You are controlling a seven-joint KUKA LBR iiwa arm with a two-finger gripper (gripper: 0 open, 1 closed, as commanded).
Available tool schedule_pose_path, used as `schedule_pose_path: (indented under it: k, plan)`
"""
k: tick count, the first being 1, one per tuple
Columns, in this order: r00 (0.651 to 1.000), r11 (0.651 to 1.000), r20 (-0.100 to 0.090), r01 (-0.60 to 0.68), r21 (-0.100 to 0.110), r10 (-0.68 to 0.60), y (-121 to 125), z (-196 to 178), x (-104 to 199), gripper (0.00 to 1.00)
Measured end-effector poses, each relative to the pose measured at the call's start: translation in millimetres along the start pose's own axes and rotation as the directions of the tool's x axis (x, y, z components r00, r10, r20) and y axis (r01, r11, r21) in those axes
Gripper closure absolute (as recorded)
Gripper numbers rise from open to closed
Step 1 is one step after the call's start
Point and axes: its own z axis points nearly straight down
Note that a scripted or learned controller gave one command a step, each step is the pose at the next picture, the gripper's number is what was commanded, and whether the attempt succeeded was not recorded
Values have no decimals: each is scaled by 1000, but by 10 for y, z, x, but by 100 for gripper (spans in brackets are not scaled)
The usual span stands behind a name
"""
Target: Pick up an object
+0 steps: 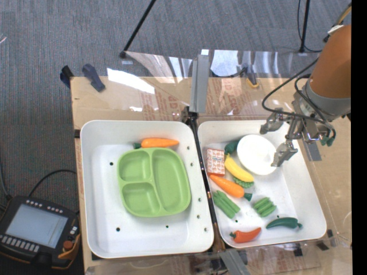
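Note:
My gripper (278, 138) hangs over the upper right part of the right bin (309, 193), open, with nothing between its fingers. One finger (284, 153) sits at the right rim of a white round plate (255, 153). Left of and below the plate lie a yellow banana (238, 169), an orange carrot (228, 185) and a red-and-white box (215, 161). Lower in that bin lie green bean pods (226, 204), a smaller green piece (264, 206), a red pepper (246, 235) and a green pepper (284, 223).
The left bin (97, 211) holds a green divided tray (153, 182) and a second carrot (159, 143) by its far wall. A grey post (199, 87) rises behind the divide between the bins. A control pendant (37, 228) lies on the floor at the lower left.

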Motion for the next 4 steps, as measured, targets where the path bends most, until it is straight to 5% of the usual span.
schedule_pose_path:
  k: [1, 2, 3, 4]
  plan:
    - [993, 993, -16, -120, -3, 120, 271, 1353, 164, 0]
    - [986, 986, 15, -165, 1, 165, 607, 1568, 312, 0]
    - [972, 972, 1, -237, 0, 237, 511, 1631, -215, 0]
    - [958, 958, -5, -287, 0, 287, 437, 1643, 754, 0]
